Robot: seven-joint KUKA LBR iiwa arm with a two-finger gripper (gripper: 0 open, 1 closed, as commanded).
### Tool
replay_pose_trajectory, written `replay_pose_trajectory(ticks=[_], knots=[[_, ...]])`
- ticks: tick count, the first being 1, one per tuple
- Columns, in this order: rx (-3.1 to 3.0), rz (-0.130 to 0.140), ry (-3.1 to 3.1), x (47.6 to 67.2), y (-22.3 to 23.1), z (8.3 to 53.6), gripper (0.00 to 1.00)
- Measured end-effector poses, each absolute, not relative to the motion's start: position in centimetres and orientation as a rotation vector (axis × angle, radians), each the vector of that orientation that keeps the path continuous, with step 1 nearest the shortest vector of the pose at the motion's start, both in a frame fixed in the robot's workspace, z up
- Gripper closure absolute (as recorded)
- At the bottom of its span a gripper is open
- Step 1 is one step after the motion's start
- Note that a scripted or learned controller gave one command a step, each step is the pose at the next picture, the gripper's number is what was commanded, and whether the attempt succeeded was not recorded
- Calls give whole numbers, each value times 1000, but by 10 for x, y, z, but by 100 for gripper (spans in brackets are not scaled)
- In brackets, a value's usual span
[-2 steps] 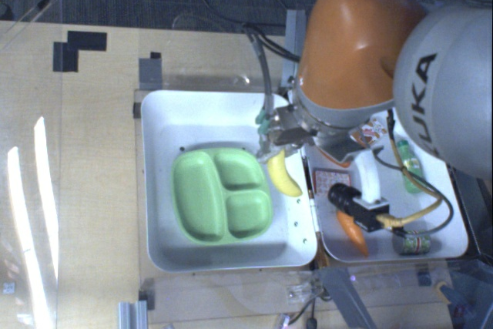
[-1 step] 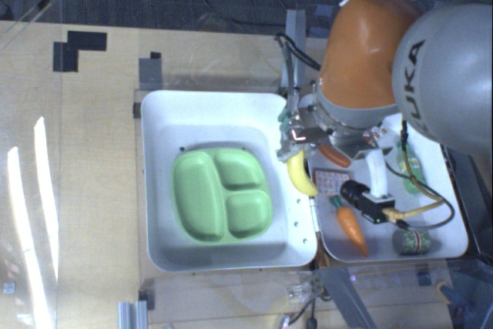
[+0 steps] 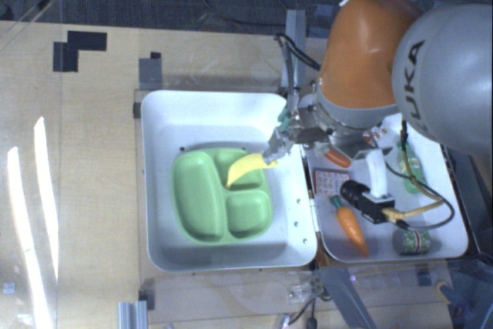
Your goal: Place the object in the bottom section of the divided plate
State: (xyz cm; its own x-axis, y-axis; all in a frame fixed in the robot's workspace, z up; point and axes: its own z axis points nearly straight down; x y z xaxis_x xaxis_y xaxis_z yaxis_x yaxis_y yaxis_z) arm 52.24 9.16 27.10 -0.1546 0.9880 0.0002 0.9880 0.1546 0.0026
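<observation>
While the pincer (image 3: 275,152) grips the banana (image 3: 245,167) by its right tip (long axis slanting down-left), it hangs over the plate (image 3: 202,200) in the left bin (image 3: 219,105), above the bottom section's upper edge.

Right bin (image 3: 454,239): carrot (image 3: 350,224), red-patterned card (image 3: 330,182), perhaps a small can (image 3: 413,241) near its corner.
</observation>
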Motion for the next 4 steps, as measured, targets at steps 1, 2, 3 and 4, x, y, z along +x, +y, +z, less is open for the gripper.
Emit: replay_pose_trajectory(ticks=[1,2,3,4], knots=[[2036,7,2388,523,92,282,100],[2072,3,2360,509,189,213,100],[1952,6,2459,487,227,283,100],[1701,3,2641,487,171,165,100]])
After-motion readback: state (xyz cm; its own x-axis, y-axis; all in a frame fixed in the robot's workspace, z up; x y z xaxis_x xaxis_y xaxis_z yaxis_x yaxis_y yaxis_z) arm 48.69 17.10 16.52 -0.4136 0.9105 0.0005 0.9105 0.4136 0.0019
